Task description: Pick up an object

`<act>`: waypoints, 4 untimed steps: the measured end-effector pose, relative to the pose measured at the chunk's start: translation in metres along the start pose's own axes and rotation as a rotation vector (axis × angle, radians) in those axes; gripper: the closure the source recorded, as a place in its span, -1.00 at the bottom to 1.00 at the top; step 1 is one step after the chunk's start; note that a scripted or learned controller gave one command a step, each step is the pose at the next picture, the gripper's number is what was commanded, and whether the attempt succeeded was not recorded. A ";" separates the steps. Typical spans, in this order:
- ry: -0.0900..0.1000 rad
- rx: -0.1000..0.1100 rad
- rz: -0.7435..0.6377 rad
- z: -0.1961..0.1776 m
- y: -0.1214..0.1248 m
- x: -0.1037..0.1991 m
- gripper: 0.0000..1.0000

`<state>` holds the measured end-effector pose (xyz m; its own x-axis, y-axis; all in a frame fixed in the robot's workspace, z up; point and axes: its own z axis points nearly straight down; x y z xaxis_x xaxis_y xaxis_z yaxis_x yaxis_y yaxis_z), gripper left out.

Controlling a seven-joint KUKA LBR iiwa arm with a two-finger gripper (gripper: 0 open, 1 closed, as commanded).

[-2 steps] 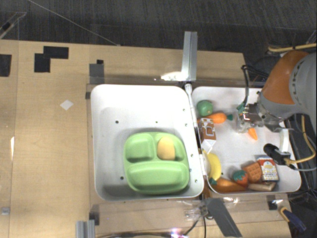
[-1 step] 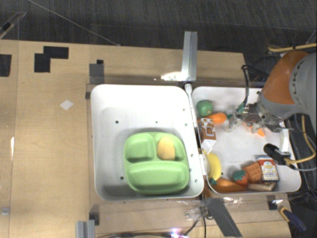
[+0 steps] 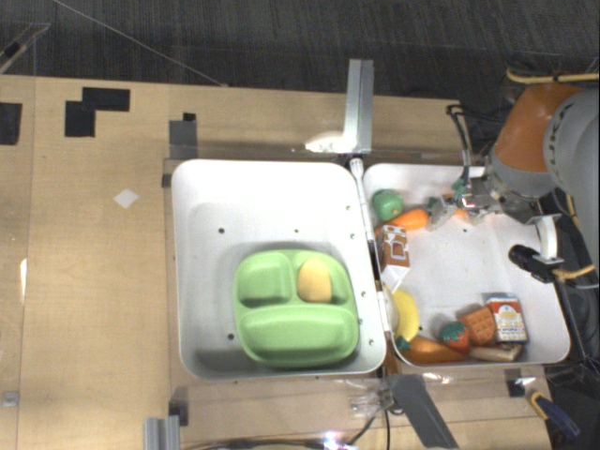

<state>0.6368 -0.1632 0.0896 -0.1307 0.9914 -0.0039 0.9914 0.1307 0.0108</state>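
Two white bins sit side by side on the bench. The left bin point(image 3: 202, 214) holds a green tray point(image 3: 295, 322) with divided wells, and a yellow lemon point(image 3: 316, 279) lies in the tray's upper right well. The right bin point(image 3: 487, 261) holds the loose items: a green ball point(image 3: 386, 202) in its upper left corner, an orange carrot point(image 3: 410, 220) just beside and below it, a small brown-and-white carton point(image 3: 396, 246) leaning against the left wall, a banana point(image 3: 406, 313) lower along that wall, and a long orange piece point(image 3: 433, 351) at the bottom edge. Near the bottom right lie a small red-and-green piece point(image 3: 454, 334), a waffle point(image 3: 477, 323), a box point(image 3: 507, 318) and a tan stick point(image 3: 497, 352), packed close together. The arm point(image 3: 553, 143) reaches in from the right, its orange band above the bin's upper right corner. The gripper point(image 3: 466, 202) hangs over the upper part of the right bin, just right of the carrot and near it; whether it touches the carrot cannot be told. Its state cannot be told either, and nothing is seen held.
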 end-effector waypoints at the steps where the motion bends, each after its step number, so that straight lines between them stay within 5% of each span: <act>1: 0.002 0.027 -0.004 0.001 0.032 0.047 -1.00; 2: 0.001 -0.001 0.044 -0.002 -0.017 0.066 -1.00; 3: 0.001 0.002 -0.062 -0.027 0.041 0.043 -1.00; 4: -0.006 -0.022 0.084 -0.011 0.023 0.036 -1.00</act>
<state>0.6552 -0.1249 0.1005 -0.0472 0.9988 -0.0084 0.9983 0.0475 0.0337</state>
